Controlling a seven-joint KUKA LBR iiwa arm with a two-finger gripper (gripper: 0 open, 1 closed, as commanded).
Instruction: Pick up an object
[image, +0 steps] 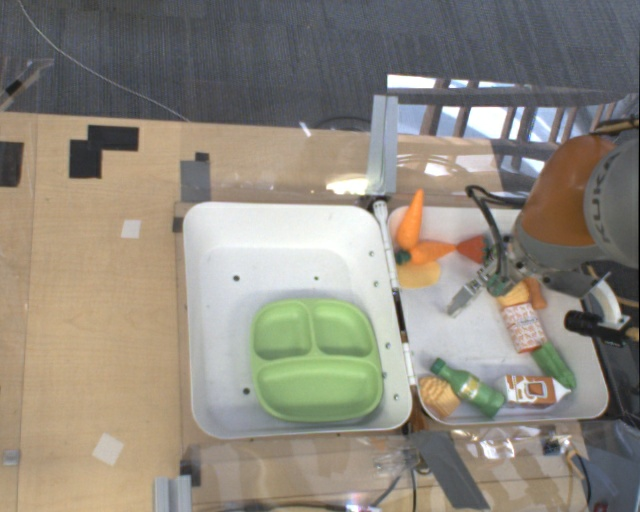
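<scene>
A: Edges first. Along the right bin (475, 345)?

B: Crowded on 3 sides. At 11 o'clock, a carrot (411, 218) close against the rim shared with the left bin (270, 250), with an orange piece (432, 252) and a yellow piece (420, 276) just under it. Along 6 o'clock, a tilted green bottle (470, 390) touching a tan lump (438, 398), then a brown carton (530, 390) just beside.

A: And the gripper (463, 297)?

B: Near that bin's middle, reaching in from 3 o'clock under the grey arm (610, 200) and its orange band (560, 200). Open or closed: cannot tell, too small and blurred. A red piece (472, 248) at 12 o'clock from it, a red-and-white packet (522, 322) at 4 o'clock, a green vegetable (553, 365) further along the same line.

A: Open room?

B: Bare white floor from 6 to 9 o'clock of the gripper. More in the left bin: 1 green plate (317, 360) with 3 compartments toward 6 o'clock, bare floor from 9 through 12 to 3.

A: Surface, surroundings?

B: Pale wooden bench (90, 330) with black squares (100, 150) at 10 o'clock, dark grey carpet (200, 50) at 12.
</scene>
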